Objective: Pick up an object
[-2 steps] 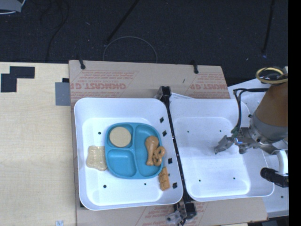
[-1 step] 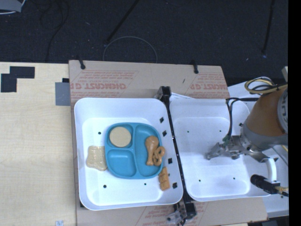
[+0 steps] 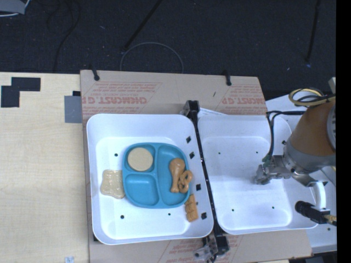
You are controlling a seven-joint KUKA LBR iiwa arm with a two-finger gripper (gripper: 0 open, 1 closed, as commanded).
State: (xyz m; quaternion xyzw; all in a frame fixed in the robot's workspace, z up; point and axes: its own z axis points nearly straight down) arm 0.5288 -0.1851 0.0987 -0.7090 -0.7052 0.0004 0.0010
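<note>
The grey arm's end effector (image 3: pixel 264 175) hangs low over the shallow white right-hand bin (image 3: pixel 249 215), near its right wall, with nothing under it to take; whether it is wide or narrow I cannot tell. Everything worth picking lies in the white left-hand bin (image 3: pixel 109 130): a blue plastic divided tray (image 3: pixel 147 193) carrying a round tan biscuit (image 3: pixel 140 159) and a brown pretzel-shaped toy (image 3: pixel 180 175), a pale bread-slice piece (image 3: pixel 112 183) just beside the tray. I'd judge the reach not begun; next it must cross the divider.
</note>
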